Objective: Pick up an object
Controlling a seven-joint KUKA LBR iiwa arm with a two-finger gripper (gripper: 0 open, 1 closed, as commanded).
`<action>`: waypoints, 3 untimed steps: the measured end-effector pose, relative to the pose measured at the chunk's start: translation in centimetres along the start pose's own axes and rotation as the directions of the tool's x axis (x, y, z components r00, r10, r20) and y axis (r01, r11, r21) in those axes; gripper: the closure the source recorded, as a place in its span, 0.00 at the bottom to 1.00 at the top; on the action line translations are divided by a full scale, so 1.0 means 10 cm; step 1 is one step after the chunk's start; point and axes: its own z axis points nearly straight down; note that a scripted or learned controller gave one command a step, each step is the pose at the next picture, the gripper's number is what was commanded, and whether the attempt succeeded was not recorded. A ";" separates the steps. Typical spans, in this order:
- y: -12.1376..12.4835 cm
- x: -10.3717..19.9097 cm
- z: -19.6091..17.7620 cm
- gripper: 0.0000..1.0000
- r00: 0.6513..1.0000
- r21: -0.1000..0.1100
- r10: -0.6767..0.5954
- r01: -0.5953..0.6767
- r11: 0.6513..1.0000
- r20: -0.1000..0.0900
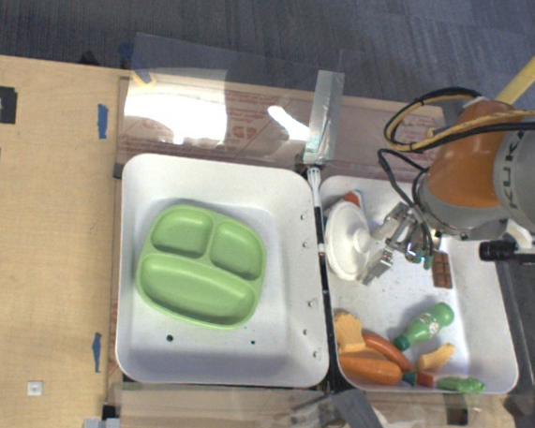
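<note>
While tool (388,251) hovers — "KU" on arm (525,177)

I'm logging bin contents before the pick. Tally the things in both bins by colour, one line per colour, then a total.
Green: 3 - divided green plastic plate in the left bin, green toy bottle, small green piece
Orange: 2 - orange carrot-shaped toy, yellow-orange wedge
Red: 1 - red sausage-shaped toy
White: 1 - round white plate
Total: 7; other small pieces are unclear.
</note>
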 end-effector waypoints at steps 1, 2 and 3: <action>-0.08 0.03 0.00 0.00 0.831 0.003 0.556 -0.556 0.831 -0.002; 0.04 -0.13 0.03 0.00 0.669 0.055 0.743 -0.742 0.669 -0.016; 0.16 -0.45 0.02 0.00 0.158 0.007 0.987 -0.987 0.158 0.007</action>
